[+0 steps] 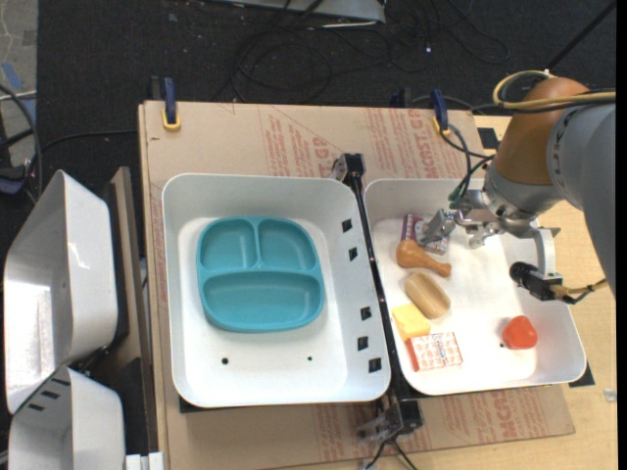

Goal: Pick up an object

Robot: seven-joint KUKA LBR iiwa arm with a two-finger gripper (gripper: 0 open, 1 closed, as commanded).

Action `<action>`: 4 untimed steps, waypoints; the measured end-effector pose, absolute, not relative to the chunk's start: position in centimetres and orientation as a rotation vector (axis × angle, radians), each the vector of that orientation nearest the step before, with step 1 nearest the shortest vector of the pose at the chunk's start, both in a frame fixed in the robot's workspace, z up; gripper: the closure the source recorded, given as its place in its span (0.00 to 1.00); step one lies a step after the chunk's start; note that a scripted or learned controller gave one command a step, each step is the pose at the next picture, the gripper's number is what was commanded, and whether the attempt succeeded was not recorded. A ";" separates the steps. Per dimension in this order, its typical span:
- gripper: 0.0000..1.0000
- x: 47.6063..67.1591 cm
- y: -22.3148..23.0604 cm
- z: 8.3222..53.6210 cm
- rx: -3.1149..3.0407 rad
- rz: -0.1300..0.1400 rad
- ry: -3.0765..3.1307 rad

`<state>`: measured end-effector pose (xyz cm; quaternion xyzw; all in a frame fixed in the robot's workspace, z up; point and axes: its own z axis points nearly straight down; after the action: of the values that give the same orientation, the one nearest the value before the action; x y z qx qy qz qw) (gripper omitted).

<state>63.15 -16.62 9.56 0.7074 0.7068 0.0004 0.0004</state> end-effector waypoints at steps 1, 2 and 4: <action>1.00 63.4 -16.6 11.1 2.215 0.009 2.217; 1.00 63.3 -16.4 15.3 2.216 0.003 2.222; 1.00 65.0 -15.5 27.0 2.212 0.005 2.222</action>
<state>65.03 -15.55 27.02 0.7055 0.7087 0.0015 0.0029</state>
